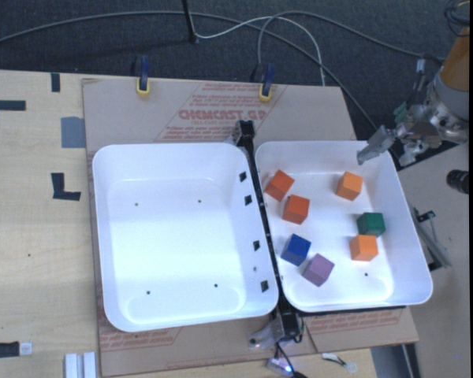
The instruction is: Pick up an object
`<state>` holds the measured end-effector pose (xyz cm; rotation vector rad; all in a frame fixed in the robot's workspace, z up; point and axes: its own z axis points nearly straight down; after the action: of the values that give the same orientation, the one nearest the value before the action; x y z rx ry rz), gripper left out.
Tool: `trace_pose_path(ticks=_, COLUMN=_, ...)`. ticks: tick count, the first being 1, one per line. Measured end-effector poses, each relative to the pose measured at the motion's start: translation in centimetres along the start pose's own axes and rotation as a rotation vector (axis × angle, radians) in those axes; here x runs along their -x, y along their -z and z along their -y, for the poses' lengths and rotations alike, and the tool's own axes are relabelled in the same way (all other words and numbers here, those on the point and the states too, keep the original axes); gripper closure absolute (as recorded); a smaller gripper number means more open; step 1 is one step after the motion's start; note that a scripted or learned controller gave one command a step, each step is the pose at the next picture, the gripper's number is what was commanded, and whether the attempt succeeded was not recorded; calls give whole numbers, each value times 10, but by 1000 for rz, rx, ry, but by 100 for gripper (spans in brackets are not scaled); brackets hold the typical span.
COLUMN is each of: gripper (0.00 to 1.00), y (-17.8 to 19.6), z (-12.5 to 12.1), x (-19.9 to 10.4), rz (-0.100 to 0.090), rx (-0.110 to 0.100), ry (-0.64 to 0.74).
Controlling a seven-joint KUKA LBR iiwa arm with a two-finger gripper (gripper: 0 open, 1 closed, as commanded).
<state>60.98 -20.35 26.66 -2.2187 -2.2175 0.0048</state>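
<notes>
Red print "CHEMCAST G.P." on the cardboard sheet (213,113) beneath the bins, smaller repeated lines too blurred to read

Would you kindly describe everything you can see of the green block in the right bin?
The green block is a small, plain cube, dark green and matte, its material unclear. It sits flat on the floor of the right bin, near the right wall. An orange block lies just below it in the view, very close; whether they touch is unclear.

Arm (457,77) cut off at right edge
</notes>
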Motion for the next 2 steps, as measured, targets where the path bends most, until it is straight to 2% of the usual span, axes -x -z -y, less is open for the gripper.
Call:
trace_pose_path(ticks=1, gripper=0, y=3, z=-1, x=0, rz=1, rx=5, ry=1)
trace_pose_path(ticks=2, gripper=0, y=-40, z=2, x=1, rz=1, rx=2, ry=1)
